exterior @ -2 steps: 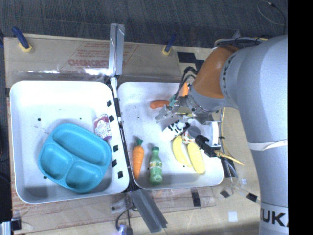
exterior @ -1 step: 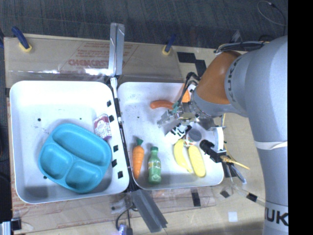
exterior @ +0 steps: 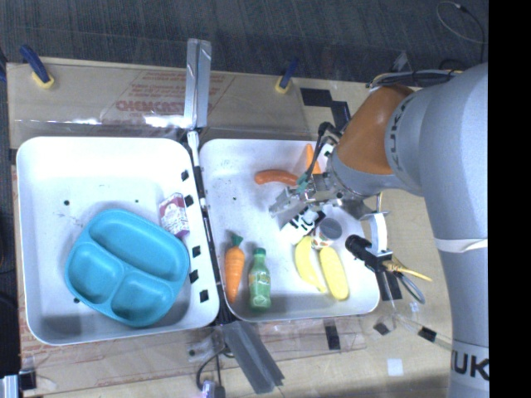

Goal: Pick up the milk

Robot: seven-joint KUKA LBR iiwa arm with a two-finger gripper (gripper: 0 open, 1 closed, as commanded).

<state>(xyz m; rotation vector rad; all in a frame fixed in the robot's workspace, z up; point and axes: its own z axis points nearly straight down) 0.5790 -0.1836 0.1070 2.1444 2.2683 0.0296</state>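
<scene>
Lying at centre-left of the frame, near the right wall of the left bin (exterior: 50, 152) and just beside the blue divided plate (exterior: 124, 265): the milk (exterior: 173, 215), looking like a small light carton, stiff yet crushable, probably best pinched across its narrow sides. Hovering right of centre over the right bin (exterior: 224, 160), well apart from it: the gripper (exterior: 303, 208), grip state impossible to tell, tip blurring into dark clutter.
</scene>
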